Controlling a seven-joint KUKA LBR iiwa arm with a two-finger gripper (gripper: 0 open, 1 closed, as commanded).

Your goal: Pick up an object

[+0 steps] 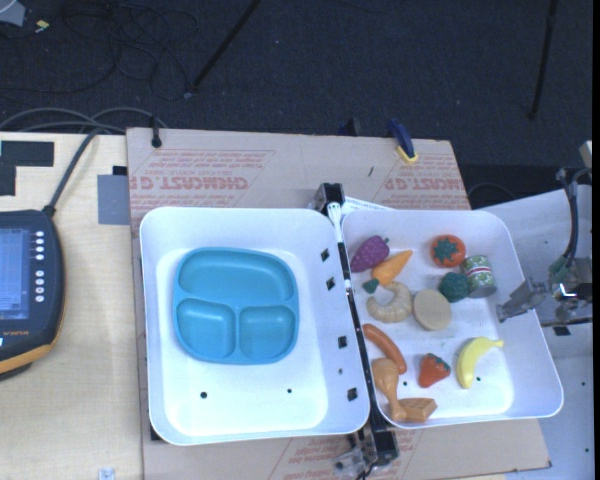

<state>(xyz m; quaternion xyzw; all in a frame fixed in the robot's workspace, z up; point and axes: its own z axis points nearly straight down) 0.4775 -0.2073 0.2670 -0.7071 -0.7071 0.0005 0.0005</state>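
A teach pendant (10, 286) lies at my table's (90, 408) left; black cables (130, 63) trail across the dark floor beyond.

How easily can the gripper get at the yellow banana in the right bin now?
Probably yes. The banana lies near the right bin's right side, close to the gripper. Nothing lies on it, and the strawberry beside it is apart.

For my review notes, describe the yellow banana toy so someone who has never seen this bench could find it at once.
Start at the right-hand shallow white bin, the one full of toy food, and go to its lower right area. The yellow plastic banana lies there, just right of a small red strawberry toy. It is the one bright yellow, curved piece in the bin.
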